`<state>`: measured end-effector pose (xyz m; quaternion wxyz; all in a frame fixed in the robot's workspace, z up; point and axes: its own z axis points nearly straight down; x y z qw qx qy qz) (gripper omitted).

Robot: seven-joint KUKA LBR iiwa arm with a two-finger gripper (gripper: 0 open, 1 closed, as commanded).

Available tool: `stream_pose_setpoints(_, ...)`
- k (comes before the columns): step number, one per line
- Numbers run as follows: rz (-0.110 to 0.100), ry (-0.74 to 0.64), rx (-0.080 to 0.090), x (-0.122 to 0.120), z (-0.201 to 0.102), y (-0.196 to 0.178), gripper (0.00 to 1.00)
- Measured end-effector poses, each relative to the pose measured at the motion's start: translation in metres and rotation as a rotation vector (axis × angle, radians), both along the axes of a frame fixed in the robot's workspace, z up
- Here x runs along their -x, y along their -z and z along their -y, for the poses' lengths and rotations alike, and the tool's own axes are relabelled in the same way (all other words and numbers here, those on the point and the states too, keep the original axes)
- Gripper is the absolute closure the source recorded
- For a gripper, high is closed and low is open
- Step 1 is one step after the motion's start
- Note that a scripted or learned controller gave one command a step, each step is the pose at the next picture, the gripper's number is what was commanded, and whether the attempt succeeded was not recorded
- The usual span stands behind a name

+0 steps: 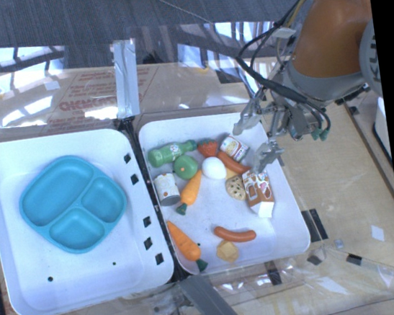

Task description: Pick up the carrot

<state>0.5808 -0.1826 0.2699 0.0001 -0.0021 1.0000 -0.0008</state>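
Gripper (pixel 261 137) hovers over right bin's (pixel 288 209) far right part, fingers spread, nothing between them

Step in hand, by my judgement: approach. Nearest carrot (pixel 191 189) lies mid-bin, left of white egg (pixel 214 167), below green round fruit (pixel 186 165). Best to descend straddling its narrow width, clear of egg

Second carrot (pixel 184 242) lies near bin's left wall, below first

Also in right bin: green bottle (pixel 169 153), can (pixel 166 189), sausage (pixel 235 234), cookie (pixel 235 188), carton (pixel 258 191)

Left bin (pixel 26 286) holds blue divided plate (pixel 72 202)
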Motion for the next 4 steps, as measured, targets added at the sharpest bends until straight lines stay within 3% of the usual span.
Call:
stream_pose_setpoints(1,-0.009,0.334,-0.003,0.077,-0.052,0.124,0.0)
stream_pose_setpoints(2,0.006,0.201,-0.002,0.027,-0.079,0.176,0.0)
stream_pose_setpoints(3,0.005,0.191,-0.001,0.027,-0.08,0.167,1.0)
stream_pose_setpoints(4,0.006,0.262,-0.002,0.007,-0.092,0.103,1.0)
